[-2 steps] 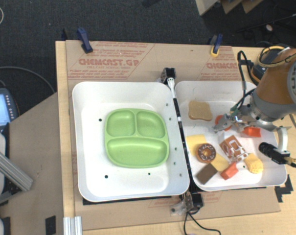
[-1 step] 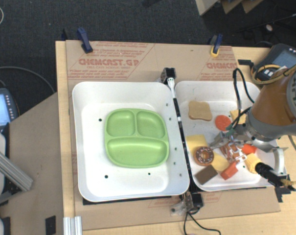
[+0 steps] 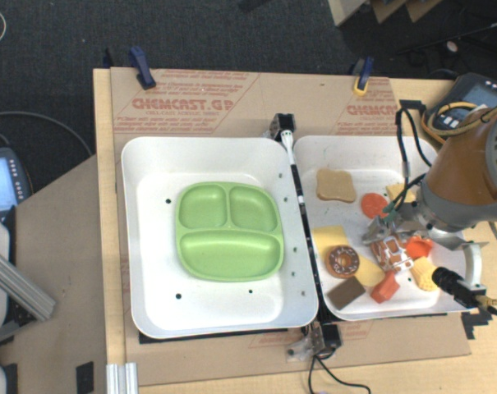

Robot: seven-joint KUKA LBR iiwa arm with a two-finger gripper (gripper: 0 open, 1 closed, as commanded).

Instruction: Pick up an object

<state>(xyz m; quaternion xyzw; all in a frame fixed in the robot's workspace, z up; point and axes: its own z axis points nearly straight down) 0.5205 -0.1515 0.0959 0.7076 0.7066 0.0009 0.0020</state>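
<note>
The right bin [image 3: 347, 156] holds toy food: a tan bread slice [image 3: 337, 186], a red round piece [image 3: 374, 204], a yellow cheese wedge [image 3: 328, 239], a brown frosted donut [image 3: 342, 260], a dark brown block [image 3: 345, 292], an orange-red piece [image 3: 386, 287] and a yellow piece [image 3: 425, 275]. My gripper [image 3: 389, 249] hangs low in this bin, just right of the donut, over the orange-red pieces. I cannot make out how its fingers stand or whether anything lies between them.
The left bin [image 3: 149, 220] carries a green three-section plate [image 3: 229, 231]. A black divider strip [image 3: 296, 191] runs between the bins. The grey arm with its orange band [image 3: 466, 175] covers the right bin's right side. Clamps [image 3: 141, 66] sit at the board's far edge.
</note>
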